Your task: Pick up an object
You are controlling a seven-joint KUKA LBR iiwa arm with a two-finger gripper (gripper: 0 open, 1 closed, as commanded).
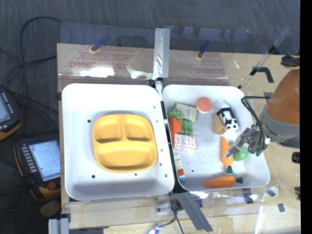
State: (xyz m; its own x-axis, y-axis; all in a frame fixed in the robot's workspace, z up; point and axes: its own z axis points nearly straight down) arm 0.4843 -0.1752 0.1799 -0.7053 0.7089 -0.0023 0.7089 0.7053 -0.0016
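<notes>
Camera view, left bin [73, 145]: we log one yellow divided tray [125, 141] at its centre. Right bin [207, 177]: we list an orange disc [204, 104] at 12 o'clock, a black-and-white toy [227, 119] at 1 o'clock, patterned blocks [184, 141] at 9 o'clock and a carrot [221, 181] at 6 o'clock. At 3 o'clock the gripper [242, 147] hovers over a second carrot [224, 150] with a green object [240, 155] just beside it; how its jaws stand we cannot tell.
</notes>
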